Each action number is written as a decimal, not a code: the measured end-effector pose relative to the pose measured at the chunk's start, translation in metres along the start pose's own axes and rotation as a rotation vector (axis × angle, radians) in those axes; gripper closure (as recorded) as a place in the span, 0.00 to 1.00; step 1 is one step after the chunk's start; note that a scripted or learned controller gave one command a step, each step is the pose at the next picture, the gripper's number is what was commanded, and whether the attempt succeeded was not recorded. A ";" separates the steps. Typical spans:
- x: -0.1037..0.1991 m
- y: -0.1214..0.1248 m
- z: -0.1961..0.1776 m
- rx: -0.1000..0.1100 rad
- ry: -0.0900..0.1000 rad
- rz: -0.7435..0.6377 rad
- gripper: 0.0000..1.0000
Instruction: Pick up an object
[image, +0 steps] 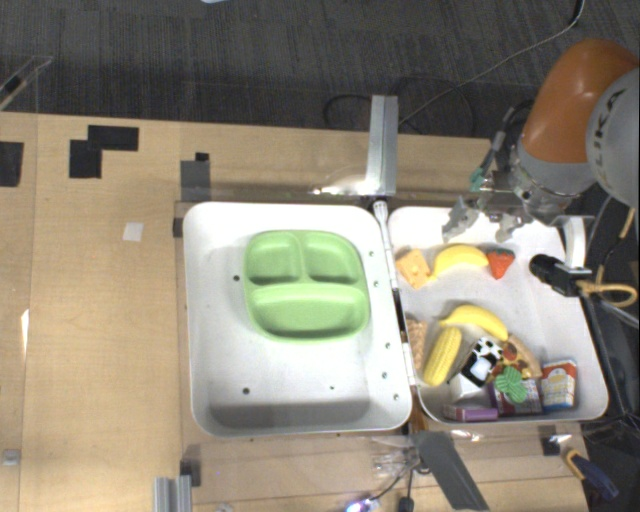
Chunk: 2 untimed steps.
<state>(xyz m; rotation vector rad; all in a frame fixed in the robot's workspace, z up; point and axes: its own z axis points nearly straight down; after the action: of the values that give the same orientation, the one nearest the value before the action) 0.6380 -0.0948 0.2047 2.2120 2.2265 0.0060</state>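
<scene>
Purple flat packet (470, 411) lies at the right white bin's (590, 345) near edge, well below the two-finger gripper (485, 222). Fingers spread open, empty, just above a curved yellow banana (461, 260).

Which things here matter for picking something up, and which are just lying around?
For the job: gripper, upper banana, lower banana, corn cob, red piece, right bin.
Lying about: green divided plate, left bin.
</scene>
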 end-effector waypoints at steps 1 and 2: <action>0.002 0.005 0.101 -0.012 -0.004 -0.094 0.00; 0.031 0.033 0.017 -0.004 0.000 -0.154 0.00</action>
<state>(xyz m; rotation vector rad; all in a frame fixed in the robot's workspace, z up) 0.6706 -0.0638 0.1875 2.0316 2.3882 0.0093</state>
